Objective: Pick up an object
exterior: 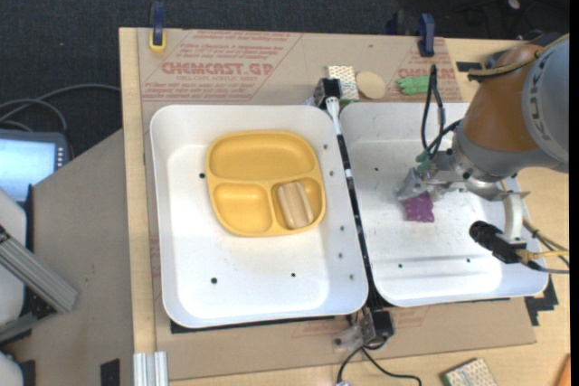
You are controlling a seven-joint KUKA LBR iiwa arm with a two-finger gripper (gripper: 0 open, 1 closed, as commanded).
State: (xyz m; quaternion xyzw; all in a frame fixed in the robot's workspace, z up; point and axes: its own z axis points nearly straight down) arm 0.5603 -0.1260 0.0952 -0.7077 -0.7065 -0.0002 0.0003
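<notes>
A small purple object (419,210) lies in the right white bin (398,276), near its middle. My gripper (414,187) hangs directly over the object's upper edge, and the grey arm with its orange band (496,108) reaches in from the right. Whether the gripper touches the purple object cannot be told. In the left white bin (181,267) sits a yellow divided plate (262,158). A tan oblong piece (291,204) rests in the plate's lower right compartment.
Behind the bins on the brown board lie a tan round thing (370,84), a green thing (413,86) and a small checkered tag (339,73). Blue clamps (157,16) (426,30) grip the board's back edge. A black-studded divider (348,194) separates the two bins.
</notes>
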